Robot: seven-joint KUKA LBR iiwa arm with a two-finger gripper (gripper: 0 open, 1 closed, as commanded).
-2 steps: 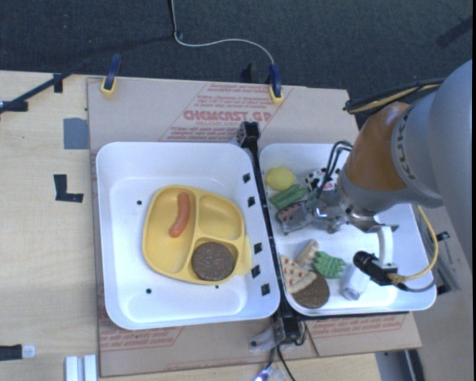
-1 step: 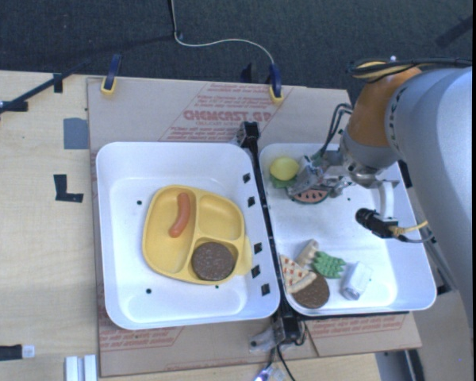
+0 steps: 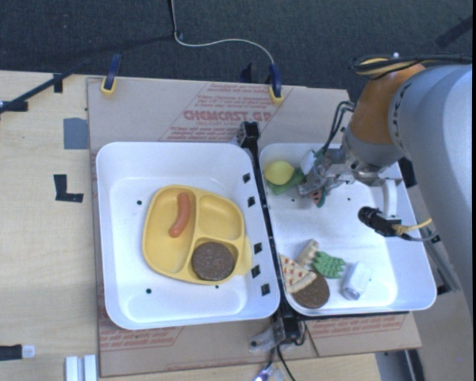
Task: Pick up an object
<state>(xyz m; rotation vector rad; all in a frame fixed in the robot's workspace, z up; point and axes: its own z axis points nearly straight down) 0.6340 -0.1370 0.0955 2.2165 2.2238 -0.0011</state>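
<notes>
The end effector [image 3: 316, 190] hovers low in the right white bin [image 3: 381, 296], just beside the round yellow-green toy fruit [image 3: 279, 172]; its opening I cannot tell. Approach step, judging; next, close on the fruit.

Pale wooden bench [image 3: 32, 244], brown cardboard sheet [image 3: 214, 113] clamped on it, dark carpet [image 3: 262, 14] beyond

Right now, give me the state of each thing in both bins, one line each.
yellow plate: flat in the left bin, holding food.
hot dog: lying in the plate's upper compartment.
burger patty: flat in a lower compartment.
yellow ball: resting in the right bin beside the gripper.
pizza slice: flat near the front wall.
</notes>
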